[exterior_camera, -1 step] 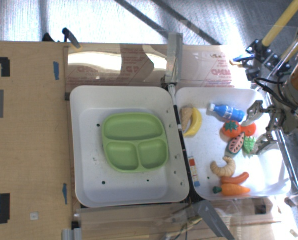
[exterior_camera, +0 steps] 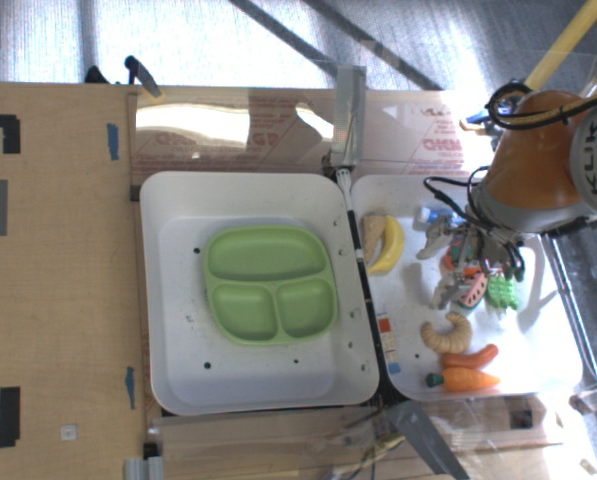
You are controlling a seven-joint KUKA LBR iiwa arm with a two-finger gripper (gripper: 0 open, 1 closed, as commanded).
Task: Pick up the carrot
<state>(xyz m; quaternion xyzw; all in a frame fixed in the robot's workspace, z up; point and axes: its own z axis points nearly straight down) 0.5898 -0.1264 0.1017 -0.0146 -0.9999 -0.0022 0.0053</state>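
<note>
the carrot (exterior_camera: pixel 469 379) lies near the front edge of the right bin (exterior_camera: pixel 553 368), just below a red sausage-like toy (exterior_camera: pixel 475 357) and a tan croissant-shaped piece (exterior_camera: pixel 447 336). the gripper (exterior_camera: pixel 465 268) hangs over the middle of that bin, among a green toy (exterior_camera: pixel 502 291) and small mixed items, well apart from the carrot; whether it is released or clenched cannot be told. a banana (exterior_camera: pixel 386 244) rests by the bin's left wall, and the left bin (exterior_camera: pixel 168 268) holds a green divided plate (exterior_camera: pixel 270 284).

The small orange plastic carrot with a green stub at its blunt end (exterior_camera: pixel 466 379) lies flat on its side, roughly level across the view, stub end to the left. It rests free near the front edge of the right-hand shallow white bin (exterior_camera: pixel 553 363).
</note>
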